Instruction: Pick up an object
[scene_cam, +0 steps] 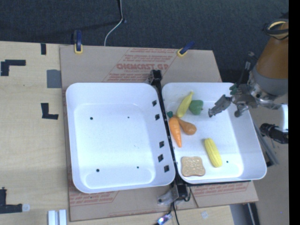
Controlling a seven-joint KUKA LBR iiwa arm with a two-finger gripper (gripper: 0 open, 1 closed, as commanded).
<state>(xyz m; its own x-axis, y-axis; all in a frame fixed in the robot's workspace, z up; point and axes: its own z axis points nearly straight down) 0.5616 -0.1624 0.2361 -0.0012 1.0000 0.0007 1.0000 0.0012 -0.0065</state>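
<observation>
The toy foods lie in the right bin (248,139), all toward its left half. A yellow corn (184,104) leans diagonally near the divider, touching a green pepper (196,107) on its right. Below them a carrot (175,131) lies along the bin's left wall, with an orange-brown piece (187,126) just beside it, the two meeting at their upper ends. A second corn (213,152) lies apart, nearer the bin's middle, and a slice of bread (192,166) rests flat at the front wall. The gripper (228,106) hangs over the bin's upper right part, well apart from every item; its two dark fingers are spread, one reaching left toward the pepper, and nothing sits between them. The arm (273,62) enters from the right, its orange band above the grey wrist. The left bin (75,125) adjoins the right one along a black clipped seam. Both stand on a cardboard sheet (136,64) on the wooden bench (28,139).
</observation>
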